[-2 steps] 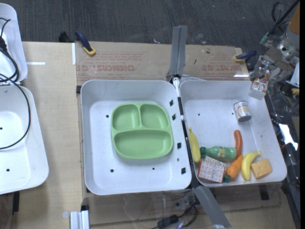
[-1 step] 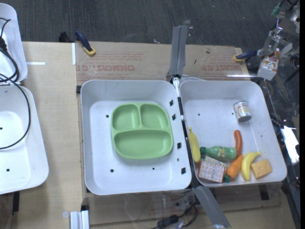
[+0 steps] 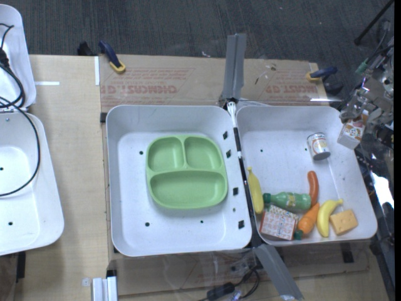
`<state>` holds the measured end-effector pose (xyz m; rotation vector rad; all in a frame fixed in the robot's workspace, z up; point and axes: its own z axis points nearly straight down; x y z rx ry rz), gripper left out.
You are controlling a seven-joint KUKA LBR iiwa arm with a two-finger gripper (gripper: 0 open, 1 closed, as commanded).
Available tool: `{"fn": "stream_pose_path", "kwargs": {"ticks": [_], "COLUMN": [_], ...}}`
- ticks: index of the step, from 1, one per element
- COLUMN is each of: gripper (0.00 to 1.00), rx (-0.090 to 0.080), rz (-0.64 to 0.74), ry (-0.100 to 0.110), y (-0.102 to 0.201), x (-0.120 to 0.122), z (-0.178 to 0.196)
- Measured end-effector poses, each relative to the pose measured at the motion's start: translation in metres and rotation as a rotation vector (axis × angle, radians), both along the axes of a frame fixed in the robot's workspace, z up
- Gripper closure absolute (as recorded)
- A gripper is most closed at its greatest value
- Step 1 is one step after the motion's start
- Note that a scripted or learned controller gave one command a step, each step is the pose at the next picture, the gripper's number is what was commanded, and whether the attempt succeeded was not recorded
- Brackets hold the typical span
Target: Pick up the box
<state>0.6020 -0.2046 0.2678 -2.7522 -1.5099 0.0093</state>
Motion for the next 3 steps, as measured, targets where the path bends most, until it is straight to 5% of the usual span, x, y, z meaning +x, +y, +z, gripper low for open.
{"fn": "stream_pose_path", "kwargs": {"ticks": [1, 2, 3], "gripper": [1.00, 1.00, 1.00], "rx": [-0.001, 0.000, -0.001], "rz": [-0.027, -0.045, -0.216], "ry": [-0.002, 0.001, -0.001], "y": [0.009, 0.021, 0.043], "x": [0.034, 0.035, 0.058], "z": [0.164, 0.057, 0.172]}}
